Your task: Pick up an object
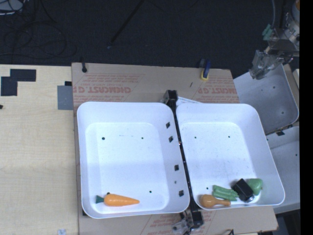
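1. Nearest the camera, an orange carrot (121, 199) with a dark green stub lies on its side in the front left corner of the left bin (88, 131), tip pointing right, close to the front wall.
2. At about the same depth, a small cluster sits in the front right corner of the right bin (264, 131). A tan, pear-shaped piece (213, 201) lies at the cluster's left, its narrow end pointing right.
3. Just behind it lies a green bean-like pod (224, 193), touching or nearly touching the tan piece.
4. A black block (243, 189) sits tilted to the right of the pod, and a light green rounded piece (255, 184) lies against its far right side, next to the bin wall.
5. The two bins sit side by side on a brown cardboard sheet (146, 84), joined along a dark central strip (177, 151) with small black clips.
6. Farthest back, at the upper right, the gripper (259, 68) hangs above the grey bench surface (274, 97), beyond the right bin's far corner and well apart from every object. Whether its jaws are open or closed cannot be told from this view, and nothing can be seen between them.
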You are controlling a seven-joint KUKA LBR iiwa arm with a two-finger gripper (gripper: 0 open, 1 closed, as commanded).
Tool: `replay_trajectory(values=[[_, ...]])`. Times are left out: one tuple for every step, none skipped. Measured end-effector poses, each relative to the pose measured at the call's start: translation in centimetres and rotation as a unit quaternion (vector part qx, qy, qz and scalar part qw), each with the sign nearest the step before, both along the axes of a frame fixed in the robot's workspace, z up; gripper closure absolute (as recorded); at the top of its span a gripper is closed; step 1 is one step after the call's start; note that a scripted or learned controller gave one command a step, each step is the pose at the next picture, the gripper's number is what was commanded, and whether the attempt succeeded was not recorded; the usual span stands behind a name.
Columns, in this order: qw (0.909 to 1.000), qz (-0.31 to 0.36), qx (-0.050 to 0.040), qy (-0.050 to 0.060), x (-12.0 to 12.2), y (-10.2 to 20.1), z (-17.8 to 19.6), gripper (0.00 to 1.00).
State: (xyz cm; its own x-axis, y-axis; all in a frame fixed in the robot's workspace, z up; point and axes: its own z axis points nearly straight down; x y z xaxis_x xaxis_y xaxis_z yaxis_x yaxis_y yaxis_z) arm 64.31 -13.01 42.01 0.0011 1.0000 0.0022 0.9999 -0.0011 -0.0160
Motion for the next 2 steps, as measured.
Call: replay_trajectory(values=[[1.0,0.004,-0.0002,-0.006,0.1,8.1,-0.4,1.0],[1.0,0.005,0.0001,-0.004,0.0,17.1,-4.3,1.0]])
